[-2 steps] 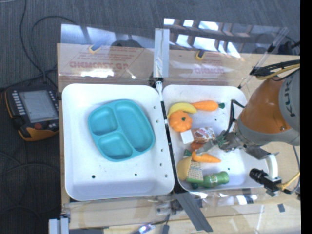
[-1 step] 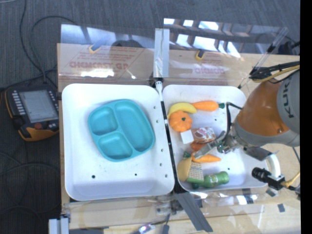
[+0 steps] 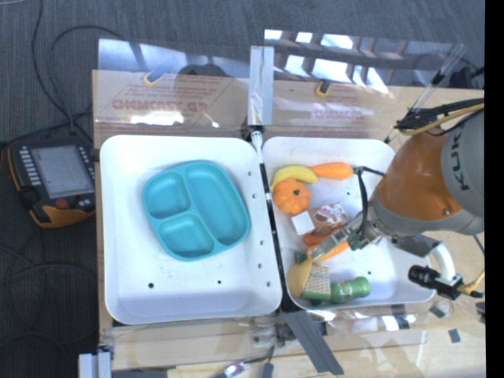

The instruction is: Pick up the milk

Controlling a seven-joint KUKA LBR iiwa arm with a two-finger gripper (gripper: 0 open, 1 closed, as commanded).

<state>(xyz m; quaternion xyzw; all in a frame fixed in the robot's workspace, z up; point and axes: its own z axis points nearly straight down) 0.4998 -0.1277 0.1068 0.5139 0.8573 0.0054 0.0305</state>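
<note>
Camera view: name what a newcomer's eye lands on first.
The blue divided plate lies alone in the left bin. The right bin holds a crowd of toy food, orange pumpkin and carrot brightest. The arm's orange band hangs over that bin's right side.

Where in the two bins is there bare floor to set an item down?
Left bin: bare floor in front of and beside the blue divided plate. Right bin: crowded left half, from banana and small pumpkin to the green item; a bare patch lies front right under the arm.
</note>
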